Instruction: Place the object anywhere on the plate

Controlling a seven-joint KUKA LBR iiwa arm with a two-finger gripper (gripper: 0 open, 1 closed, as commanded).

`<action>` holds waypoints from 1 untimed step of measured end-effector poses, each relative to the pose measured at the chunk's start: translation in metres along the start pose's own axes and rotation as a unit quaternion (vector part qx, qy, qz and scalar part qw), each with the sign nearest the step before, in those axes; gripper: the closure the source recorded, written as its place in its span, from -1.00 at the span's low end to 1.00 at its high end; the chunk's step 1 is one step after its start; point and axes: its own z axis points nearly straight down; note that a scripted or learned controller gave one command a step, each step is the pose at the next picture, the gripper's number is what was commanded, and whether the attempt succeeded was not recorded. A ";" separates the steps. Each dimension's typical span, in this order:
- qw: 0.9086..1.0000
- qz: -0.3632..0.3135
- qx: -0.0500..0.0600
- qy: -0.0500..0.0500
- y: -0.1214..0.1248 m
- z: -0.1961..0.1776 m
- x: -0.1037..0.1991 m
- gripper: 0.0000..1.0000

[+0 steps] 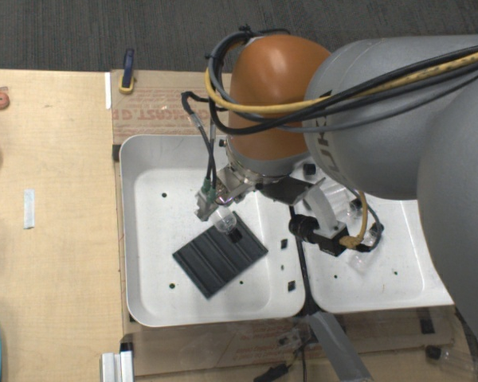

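The gripper (223,213) hangs low over the left bin (143,213), at the far edge of a dark ribbed plate (220,259) lying flat on the bin floor; its grip cannot be told. A small dark object (228,224) sits on that plate's far corner, right under the tool.

The plate (220,260) is black with ridged stripes. Both bins (143,237) are white with small dark dots. The arm (398,126) is grey, its band (275,94) orange. The desk (56,213) is pale wood.
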 end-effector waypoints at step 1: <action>1.000 0.000 0.000 0.000 0.000 0.000 0.000 -1.00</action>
